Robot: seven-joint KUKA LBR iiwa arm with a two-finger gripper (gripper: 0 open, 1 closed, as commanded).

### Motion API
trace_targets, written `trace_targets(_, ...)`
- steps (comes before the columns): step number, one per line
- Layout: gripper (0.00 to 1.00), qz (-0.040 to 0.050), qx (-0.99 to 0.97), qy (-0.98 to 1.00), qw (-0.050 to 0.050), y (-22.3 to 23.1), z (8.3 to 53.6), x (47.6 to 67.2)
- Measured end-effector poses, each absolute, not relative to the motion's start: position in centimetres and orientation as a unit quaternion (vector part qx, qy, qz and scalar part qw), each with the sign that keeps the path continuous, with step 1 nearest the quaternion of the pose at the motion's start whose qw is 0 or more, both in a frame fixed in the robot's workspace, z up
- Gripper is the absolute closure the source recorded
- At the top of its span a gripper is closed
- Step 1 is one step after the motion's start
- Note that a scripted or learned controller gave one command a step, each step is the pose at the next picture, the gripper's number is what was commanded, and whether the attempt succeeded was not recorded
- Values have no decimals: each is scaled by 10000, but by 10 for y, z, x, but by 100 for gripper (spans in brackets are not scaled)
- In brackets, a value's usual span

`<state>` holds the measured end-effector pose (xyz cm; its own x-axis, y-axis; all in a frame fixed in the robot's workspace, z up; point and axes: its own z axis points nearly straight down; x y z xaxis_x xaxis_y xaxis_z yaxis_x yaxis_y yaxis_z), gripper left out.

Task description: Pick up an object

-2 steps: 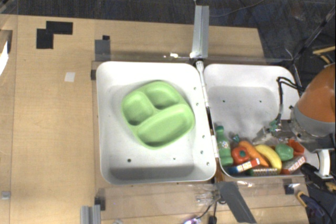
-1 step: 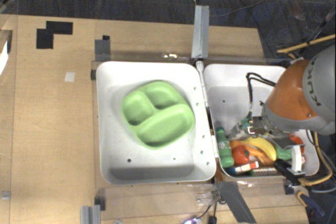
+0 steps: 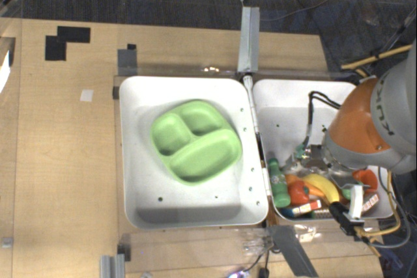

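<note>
One green three-compartment plastic tray [image 3: 196, 140] in left white bin [image 3: 133, 159]; one yellow banana [image 3: 324, 186] right; gripper [image 3: 313, 163] fingers: can't tell.

Part of the letters "KU" can be read on the arm's orange band [image 3: 362, 122], right of frame

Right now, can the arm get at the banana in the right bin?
Probably yes. The arm hangs right over the right bin, and the banana lies on top of the pile beside its wrist, though the other items crowd close around it.
</note>
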<state>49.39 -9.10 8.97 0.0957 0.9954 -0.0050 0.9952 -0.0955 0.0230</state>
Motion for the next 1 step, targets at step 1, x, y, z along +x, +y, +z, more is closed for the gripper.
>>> trace_targets(1,100,82,7379,6747,100,-89,99,497)
